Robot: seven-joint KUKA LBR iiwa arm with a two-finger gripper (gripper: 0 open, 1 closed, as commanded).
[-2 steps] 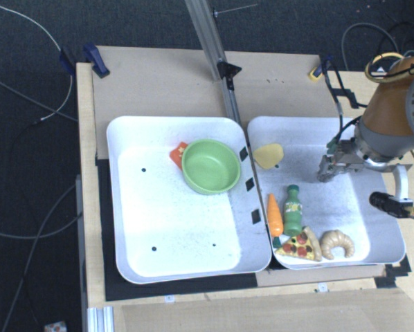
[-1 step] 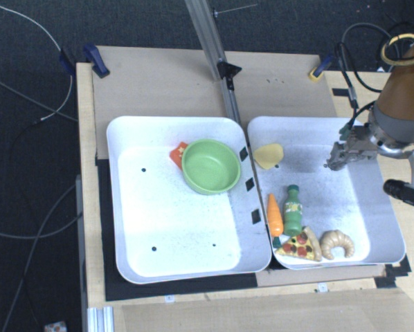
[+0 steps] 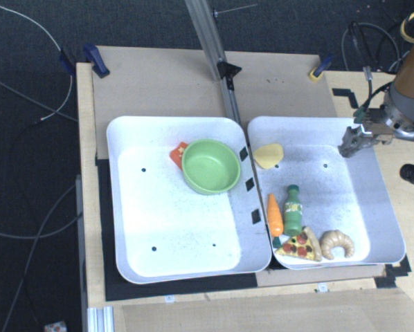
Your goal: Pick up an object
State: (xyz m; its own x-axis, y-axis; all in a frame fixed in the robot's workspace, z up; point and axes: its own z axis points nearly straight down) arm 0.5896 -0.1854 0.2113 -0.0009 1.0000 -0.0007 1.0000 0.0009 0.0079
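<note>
Tabletop (image 3: pixel 158 81) carries 2 shallow white bins side by side. Left bin (image 3: pixel 158 254): green bowl (image 3: pixel 210 166) near the upper right area, a red-orange item (image 3: pixel 177 154) touching its left rim, partly hidden under it, kind unclear.

Right bin (image 3: pixel 373 213): pale yellow rounded piece (image 3: pixel 268 155) close to the upper left corner. Along the lower edge, a cluster: toy carrot (image 3: pixel 275 215) upright against the left wall, green bottle (image 3: pixel 293 211) just beside it, pizza slice (image 3: pixel 299 247) below the bottle, croissant (image 3: pixel 337 243) to its right.

Arm enters from the right. End effector (image 3: pixel 351 144) sits over the right bin's upper right corner, well apart from the cluster. Nothing seen in its grasp; how far open it is, cannot tell at this resolution.
</note>
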